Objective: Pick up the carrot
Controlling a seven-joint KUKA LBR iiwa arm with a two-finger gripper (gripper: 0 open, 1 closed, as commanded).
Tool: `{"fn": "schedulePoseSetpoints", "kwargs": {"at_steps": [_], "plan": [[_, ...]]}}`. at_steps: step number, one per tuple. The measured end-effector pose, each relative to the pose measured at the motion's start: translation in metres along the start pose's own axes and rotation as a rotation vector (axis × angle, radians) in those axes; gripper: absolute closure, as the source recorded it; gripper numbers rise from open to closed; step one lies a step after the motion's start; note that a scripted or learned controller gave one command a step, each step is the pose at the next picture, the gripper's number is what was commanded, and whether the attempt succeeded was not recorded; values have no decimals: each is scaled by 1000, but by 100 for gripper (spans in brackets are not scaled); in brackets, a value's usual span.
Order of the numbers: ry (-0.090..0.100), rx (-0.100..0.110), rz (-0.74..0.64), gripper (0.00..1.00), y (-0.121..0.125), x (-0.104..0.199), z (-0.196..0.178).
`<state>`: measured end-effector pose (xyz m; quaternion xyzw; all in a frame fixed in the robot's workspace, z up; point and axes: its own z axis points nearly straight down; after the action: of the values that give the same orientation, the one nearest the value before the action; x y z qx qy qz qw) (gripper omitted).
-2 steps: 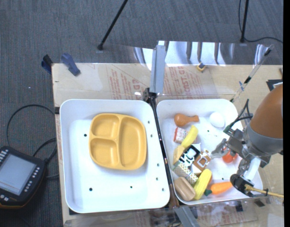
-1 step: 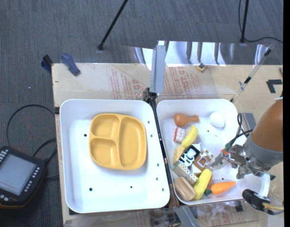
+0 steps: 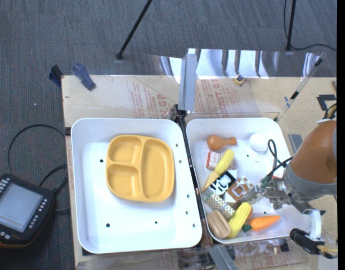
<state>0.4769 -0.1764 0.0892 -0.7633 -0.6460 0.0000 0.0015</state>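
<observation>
Grey carpet surrounds the bench [image 3: 104, 97], which carries two white bins side by side. Left bin [image 3: 88, 207]: one yellow divided plate [image 3: 140, 167]. Right bin [image 3: 273, 129]: mixed toy food. The carrot [image 3: 264, 222] lies flat near the front edge of the right bin, just beside a corn cob [image 3: 240, 218], tip pointing toward the right edge.

The gripper [image 3: 261, 194] hangs over the right bin, above and slightly behind the carrot. Its opening cannot be judged; the metal parts appear blurred and overlap the clutter.

Status: the carrot is not yet lifted. Remaining: descend, close, raise.
</observation>
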Motion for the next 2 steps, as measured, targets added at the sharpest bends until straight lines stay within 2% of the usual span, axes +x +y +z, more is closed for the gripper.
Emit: {"fn": "schedulePoseSetpoints", "kwargs": {"at_steps": [1, 2], "plan": [[-1, 2, 45, 0, 2, -21, -53], [-1, -5, -15, 0, -5, 37, -208]]}}
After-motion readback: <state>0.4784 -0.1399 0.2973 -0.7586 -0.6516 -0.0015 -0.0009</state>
